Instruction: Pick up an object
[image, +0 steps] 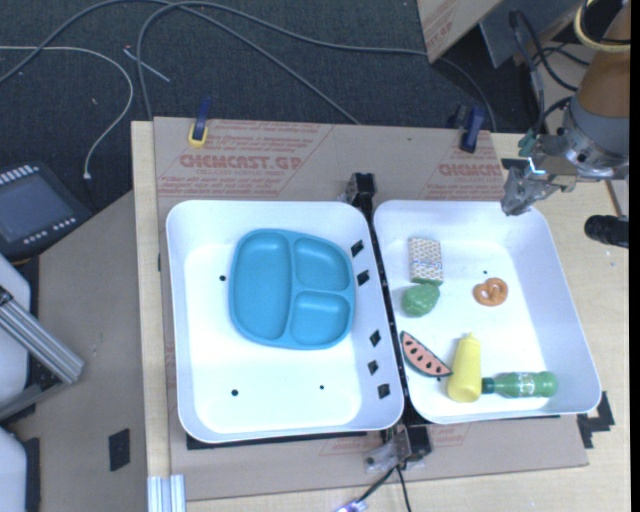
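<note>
Grey pincer (517, 203): mine, at the right bin's (560, 265) 1 o'clock corner; grip unreadable.
Bin contents: pretzel (490, 292), green bottle (522, 384), yellow bottle (464, 369), watermelon slice (424, 356).

Premises present as a robotics laboratory or test cell, not a domestic space. Two white bins (190, 330) sit on a cardboard sheet (300, 150) held to the bench by a blue clamp (200, 128) at its far left edge. Loose cables (100, 40) trail over dark carpet (300, 60) beyond the bench, and a grey industrial arm (600, 110) reaches over the far right corner.
</note>
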